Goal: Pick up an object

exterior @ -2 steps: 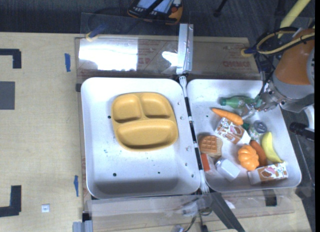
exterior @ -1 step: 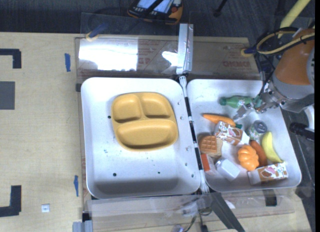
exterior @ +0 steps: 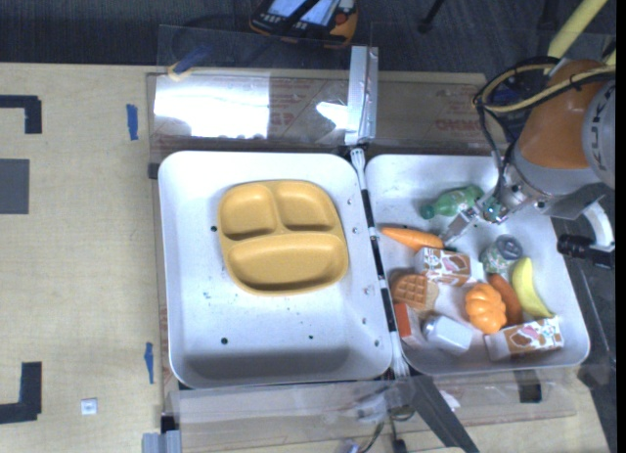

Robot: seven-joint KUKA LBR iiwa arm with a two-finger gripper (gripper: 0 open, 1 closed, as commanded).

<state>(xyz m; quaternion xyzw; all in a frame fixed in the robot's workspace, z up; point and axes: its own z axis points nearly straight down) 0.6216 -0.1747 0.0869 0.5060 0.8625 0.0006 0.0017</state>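
Wooden bench (exterior: 78, 275), 2 white bins (exterior: 196, 343) side by side

Yellow divided tray (exterior: 282, 234) in white left bin (exterior: 186, 275); right bin (exterior: 401, 182) white: orange carrot (exterior: 413, 238), orange pumpkin (exterior: 484, 306), yellow banana (exterior: 529, 287), green item (exterior: 448, 202), tan waffle (exterior: 414, 291).

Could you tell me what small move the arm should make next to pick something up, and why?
Probably a short descent onto the green toy. The hand sits low in the right bin, beside that toy's right end, while the carrot and milk carton lie further off. Nothing shows between its fingers yet, so the nearest piece seems the easiest try.
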